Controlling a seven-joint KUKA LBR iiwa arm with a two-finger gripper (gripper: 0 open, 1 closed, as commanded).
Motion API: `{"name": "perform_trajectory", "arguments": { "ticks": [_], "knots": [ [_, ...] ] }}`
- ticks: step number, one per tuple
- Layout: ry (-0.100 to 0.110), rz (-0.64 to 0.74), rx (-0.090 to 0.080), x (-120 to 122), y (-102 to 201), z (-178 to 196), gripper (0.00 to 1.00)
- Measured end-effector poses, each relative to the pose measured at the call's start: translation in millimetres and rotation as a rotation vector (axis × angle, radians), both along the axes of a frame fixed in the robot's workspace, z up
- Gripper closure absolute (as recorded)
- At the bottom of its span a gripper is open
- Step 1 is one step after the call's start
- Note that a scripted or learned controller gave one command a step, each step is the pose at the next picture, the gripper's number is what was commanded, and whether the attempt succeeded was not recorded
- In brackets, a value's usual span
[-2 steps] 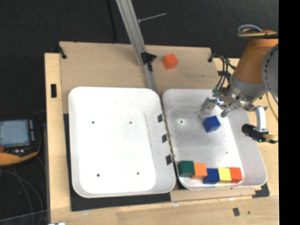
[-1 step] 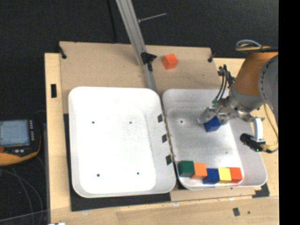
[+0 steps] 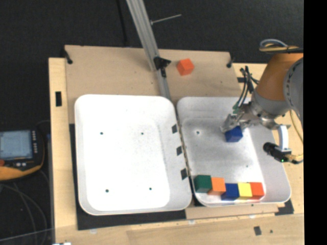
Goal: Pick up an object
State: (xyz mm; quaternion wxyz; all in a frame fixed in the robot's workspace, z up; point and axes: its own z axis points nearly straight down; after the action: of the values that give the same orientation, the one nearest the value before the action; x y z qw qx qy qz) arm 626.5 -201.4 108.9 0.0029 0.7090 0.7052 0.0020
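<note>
My gripper [image 3: 233, 128] hangs over the upper middle of the right bin [image 3: 204, 111], reaching in from the right. A small blue block [image 3: 234, 135] sits between its fingertips, and the fingers are shut on it. Along the bin's near edge lies a row of blocks: green [image 3: 203, 182], orange [image 3: 218, 185], blue [image 3: 231, 191], yellow [image 3: 245, 189] and red-orange [image 3: 257, 189].
The left bin [image 3: 122, 152] lies beside the right one. An orange block [image 3: 185, 67] rests on the bench behind the bins. A slanted metal pole [image 3: 145, 29] rises from the gap between the bins. A small screen device [image 3: 18, 147] sits off the bench at the left.
</note>
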Motion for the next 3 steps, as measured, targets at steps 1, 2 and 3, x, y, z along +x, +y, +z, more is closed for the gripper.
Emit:
{"name": "perform_trajectory", "arguments": {
  "ticks": [1, 2, 3],
  "knots": [
    [0.000, 0.009, 0.000, 23, 7, -9, 1.00],
    [-0.003, 0.011, 0.001, 25, 61, 107, 1.00],
    [0.003, 0.011, 0.000, 24, 59, 112, 1.00]
  ]
}}
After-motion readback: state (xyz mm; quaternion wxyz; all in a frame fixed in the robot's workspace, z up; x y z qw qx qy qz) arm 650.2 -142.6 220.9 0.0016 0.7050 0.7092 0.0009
